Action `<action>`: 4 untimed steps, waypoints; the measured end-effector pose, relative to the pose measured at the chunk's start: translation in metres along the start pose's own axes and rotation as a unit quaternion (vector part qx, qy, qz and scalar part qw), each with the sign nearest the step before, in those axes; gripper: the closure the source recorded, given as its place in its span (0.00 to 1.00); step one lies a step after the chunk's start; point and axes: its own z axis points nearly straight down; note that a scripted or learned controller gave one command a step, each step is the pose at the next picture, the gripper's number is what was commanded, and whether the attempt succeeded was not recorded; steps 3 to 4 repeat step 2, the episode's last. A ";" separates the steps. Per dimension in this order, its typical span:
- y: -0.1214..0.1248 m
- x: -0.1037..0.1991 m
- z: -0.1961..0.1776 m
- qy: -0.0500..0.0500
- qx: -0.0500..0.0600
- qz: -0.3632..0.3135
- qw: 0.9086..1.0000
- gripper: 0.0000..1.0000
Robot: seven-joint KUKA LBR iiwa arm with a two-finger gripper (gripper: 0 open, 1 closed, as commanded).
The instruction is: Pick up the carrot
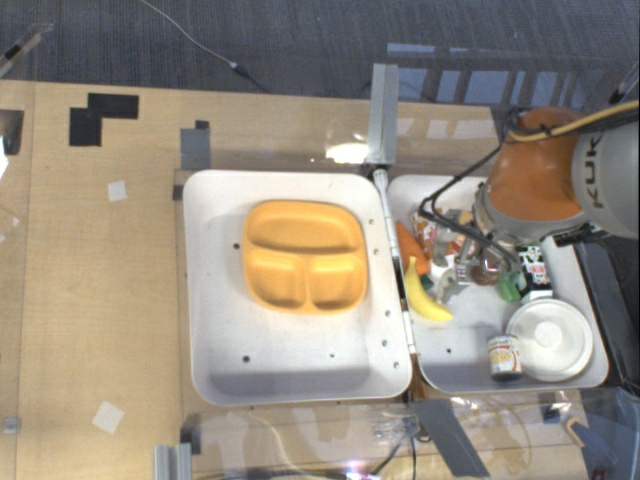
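Note:
The carrot (pixel 409 242) is a slim orange piece lying in the right bin (pixel 455 353), close to that bin's left wall. My gripper (pixel 447 274) hangs low over the bin just right of the carrot, above a yellow banana (pixel 427 305). The arm's grey wrist and orange band (pixel 535 173) cover the bin's upper right part. Nothing is seen held.
The left bin (pixel 220 268) holds a yellow divided plate (pixel 304 255). In the right bin sit a white bowl (pixel 550 340), a small can (pixel 504 357) and a green item (pixel 512 286) partly under the wrist. Black cables loop by the gripper.

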 end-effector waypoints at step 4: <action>0.006 -0.001 -0.016 0.014 -0.006 -0.161 0.987 0.00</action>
